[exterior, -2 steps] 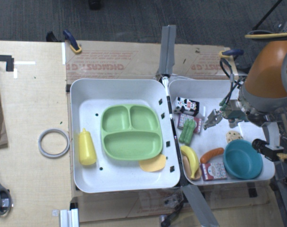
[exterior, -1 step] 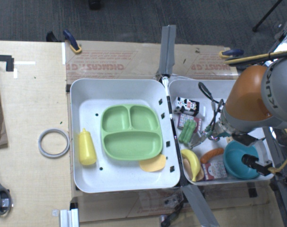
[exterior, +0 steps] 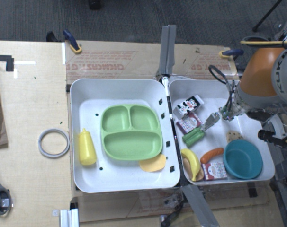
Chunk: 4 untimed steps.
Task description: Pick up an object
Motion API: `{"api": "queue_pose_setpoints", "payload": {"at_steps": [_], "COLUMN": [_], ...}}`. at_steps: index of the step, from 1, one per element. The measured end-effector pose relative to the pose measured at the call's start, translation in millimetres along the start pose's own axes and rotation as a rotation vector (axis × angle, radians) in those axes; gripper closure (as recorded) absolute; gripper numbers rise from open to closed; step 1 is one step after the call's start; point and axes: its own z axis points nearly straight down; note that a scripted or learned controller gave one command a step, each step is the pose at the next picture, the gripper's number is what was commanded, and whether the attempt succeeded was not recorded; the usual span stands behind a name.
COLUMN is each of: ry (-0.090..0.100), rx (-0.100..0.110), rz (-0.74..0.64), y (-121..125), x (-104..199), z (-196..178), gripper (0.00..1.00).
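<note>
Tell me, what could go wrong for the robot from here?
Two risks, I think. The gripper hangs over a crowded spot in the right bin: the green cylinder, the purple packet and the black-and-white carton lie close together, so it may nudge or catch the wrong one. Also, the green cylinder is round and lies tilted, so it could roll or slip away when pinched.
</note>
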Motion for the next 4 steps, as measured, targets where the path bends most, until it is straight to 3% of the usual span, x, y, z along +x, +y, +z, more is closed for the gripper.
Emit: {"api": "queue_pose_setpoints", "payload": {"at_steps": [1,2,3,4], "ry": [0.002,-0.001,0.002,0.002], "rx": [0.002,-0.004,0.002,0.002], "rz": [0.065,-0.208,0.125,0.128], "y": [-48.8,-88.9,-49.4,-49.5], "x": [31.4,48.1,69.0,68.3], "z": [-1.2,-21.8,1.0,-7.9], "gripper": [0.0,0.0,0.0,1.0]}}
